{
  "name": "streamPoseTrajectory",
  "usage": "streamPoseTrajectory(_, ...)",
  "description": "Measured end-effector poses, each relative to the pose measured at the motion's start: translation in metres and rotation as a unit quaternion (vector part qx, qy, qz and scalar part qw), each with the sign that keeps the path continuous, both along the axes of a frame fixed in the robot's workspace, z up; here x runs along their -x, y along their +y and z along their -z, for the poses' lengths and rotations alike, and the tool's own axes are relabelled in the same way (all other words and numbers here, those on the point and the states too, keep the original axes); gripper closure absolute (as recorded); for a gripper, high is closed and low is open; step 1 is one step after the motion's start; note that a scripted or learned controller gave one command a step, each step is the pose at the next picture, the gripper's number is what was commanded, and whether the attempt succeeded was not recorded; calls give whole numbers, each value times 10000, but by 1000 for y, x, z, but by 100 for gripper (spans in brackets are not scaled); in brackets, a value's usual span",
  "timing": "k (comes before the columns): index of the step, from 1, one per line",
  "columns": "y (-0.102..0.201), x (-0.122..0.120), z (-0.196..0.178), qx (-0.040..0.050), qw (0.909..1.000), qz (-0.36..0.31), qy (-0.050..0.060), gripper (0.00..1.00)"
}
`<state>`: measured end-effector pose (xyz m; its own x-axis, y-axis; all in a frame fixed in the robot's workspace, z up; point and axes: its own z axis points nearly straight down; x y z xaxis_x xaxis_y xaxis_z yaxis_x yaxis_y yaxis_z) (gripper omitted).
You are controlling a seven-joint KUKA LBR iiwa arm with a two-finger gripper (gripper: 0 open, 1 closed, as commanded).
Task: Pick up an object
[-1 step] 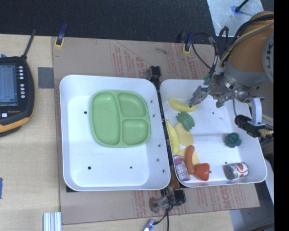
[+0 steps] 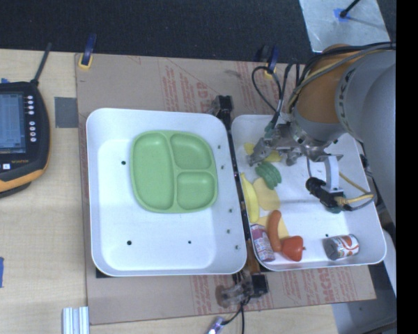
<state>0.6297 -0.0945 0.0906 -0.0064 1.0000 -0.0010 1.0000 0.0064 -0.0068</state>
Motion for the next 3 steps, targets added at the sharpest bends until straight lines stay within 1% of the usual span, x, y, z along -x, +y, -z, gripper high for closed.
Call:
streamPoseTrajectory(1, -12, -27, -2, -8, 10000, 5, -20, 0)
streamPoseTrajectory(2, -69, -27, -2, -4, 10000, 24, -28, 0)
streamPoseTrajectory(3, -118, -27, -30, -4, 10000, 23, -28, 0)
